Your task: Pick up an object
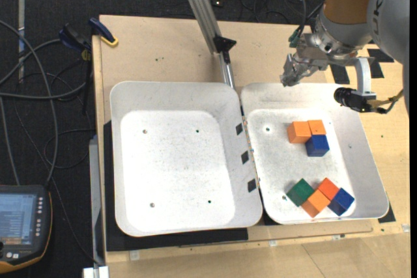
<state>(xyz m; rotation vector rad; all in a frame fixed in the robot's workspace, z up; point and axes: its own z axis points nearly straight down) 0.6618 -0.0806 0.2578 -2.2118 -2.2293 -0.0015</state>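
The right bin holds several blocks. Two orange blocks lie side by side near its middle, with a blue block touching them below. Near the front edge sit a green block, two orange blocks and a blue block in a tight cluster. My gripper hangs above the bin's far left rim, well away from the blocks, and nothing shows between its fingers.
The left bin lies beside the right one on the wooden bench. A slanted metal rod reaches down to the gap between the bins. Cables and a clamp lie at the far left.
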